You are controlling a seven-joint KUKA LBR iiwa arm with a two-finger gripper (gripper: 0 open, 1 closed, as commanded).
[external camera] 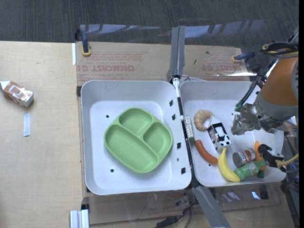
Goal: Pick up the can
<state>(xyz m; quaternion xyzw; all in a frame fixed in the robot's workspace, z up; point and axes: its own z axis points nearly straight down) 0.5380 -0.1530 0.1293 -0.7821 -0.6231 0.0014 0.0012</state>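
**Can low in the right bin, below the gripper**

The can [244, 156] is seen lying just below the gripper [241, 125], partly hidden by a green bottle [250, 169]; its label cannot be read. The fingers are blurred, so their spacing cannot be told. Mirrored "CHEMCIZT" print is made out on the cardboard [114, 61] beyond them.

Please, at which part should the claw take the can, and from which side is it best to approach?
Probably from above, closing across the round body of the can, which lies tipped in the right bin. The green bottle and banana crowd its near side, so come from the far side.
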